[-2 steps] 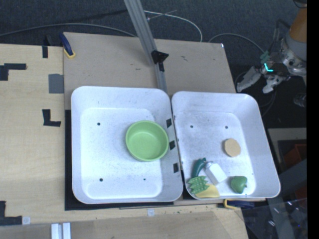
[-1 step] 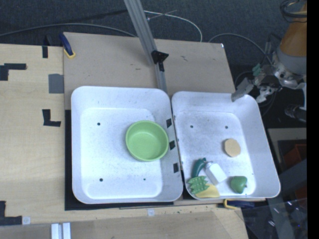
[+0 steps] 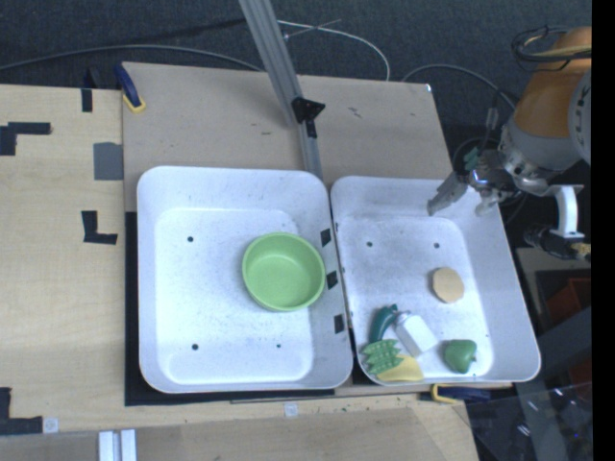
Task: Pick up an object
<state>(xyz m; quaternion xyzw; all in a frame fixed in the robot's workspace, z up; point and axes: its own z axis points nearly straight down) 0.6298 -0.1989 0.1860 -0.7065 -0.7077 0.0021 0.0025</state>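
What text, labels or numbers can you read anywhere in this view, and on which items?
None can be read.
Green bowl: plain, no marking.
Small white block in the right bin: too small and blurred to tell if it has print.
Black tape pieces on the bench: shapes, not letters.

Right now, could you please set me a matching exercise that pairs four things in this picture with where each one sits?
Things:
1. green bowl
2. tan round piece
3. small green object
4. gripper

Places:
A. near corner of the right bin, by its outer wall
B. over the far edge of the right bin
C. middle of the left bin
D. right bin, alone on the floor, about midway along its outer side

Pairs: 1-C, 2-D, 3-A, 4-B
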